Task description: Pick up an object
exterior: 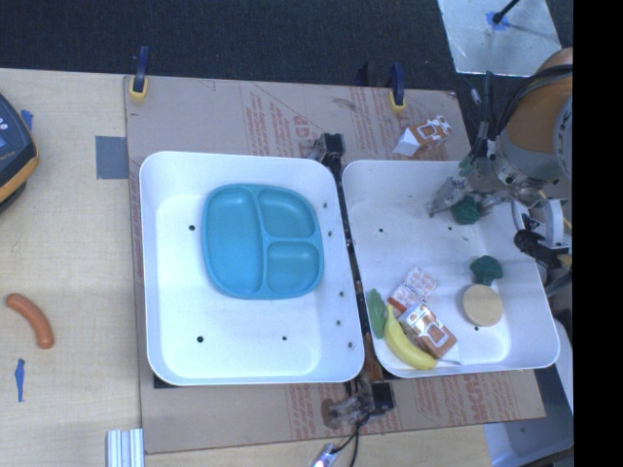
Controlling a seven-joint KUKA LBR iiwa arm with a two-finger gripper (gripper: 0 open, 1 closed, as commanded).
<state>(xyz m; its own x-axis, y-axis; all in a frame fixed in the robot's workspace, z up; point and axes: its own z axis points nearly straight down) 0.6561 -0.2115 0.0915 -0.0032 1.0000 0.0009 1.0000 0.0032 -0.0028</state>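
Observation:
My gripper (469,200) is low over the far part of the right bin (389,188), with the arm coming in from the right. Its grey fingers (443,200) are spread apart on either side of a small dark green object (468,211) that lies on the bin floor. The gripper is open and the fingers are not closed on that object. Nearer the front of the same bin lie another dark green piece (486,268), a round tan disc (482,305), a yellow banana (407,344), a green pod (377,311) and two snack packets (420,285) (429,328).
The left bin (175,358) holds a blue divided plate (263,239). A snack packet (424,136) lies on the cardboard behind the right bin. On the bench at far left are a sausage (31,319) and a yellow-and-black device (12,154).

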